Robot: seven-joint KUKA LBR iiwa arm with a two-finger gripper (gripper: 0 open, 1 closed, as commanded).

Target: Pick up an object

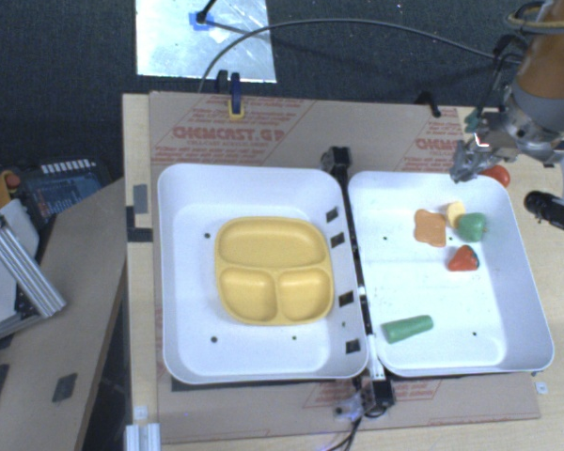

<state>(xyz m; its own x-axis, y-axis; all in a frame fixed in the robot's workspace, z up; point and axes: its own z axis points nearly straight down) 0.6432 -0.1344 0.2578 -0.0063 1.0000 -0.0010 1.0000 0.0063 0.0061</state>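
claw (470, 163): over far right corner of right bin, low at its rim; open or closed, cannot tell
red-orange piece (494, 174): just beside claw, at the bin's far rim
right bin (508, 346): white, holds 5 more toy foods
orange piece (430, 228): far half, touching small yellow piece (455, 211)
green round piece (471, 224): just beside yellow piece
red strawberry-like piece (462, 258): near green one
green long piece (407, 327): near front, apart
left bin (183, 346): yellow 3-compartment plate (269, 269) at centre
worktop (291, 125): carries both bins
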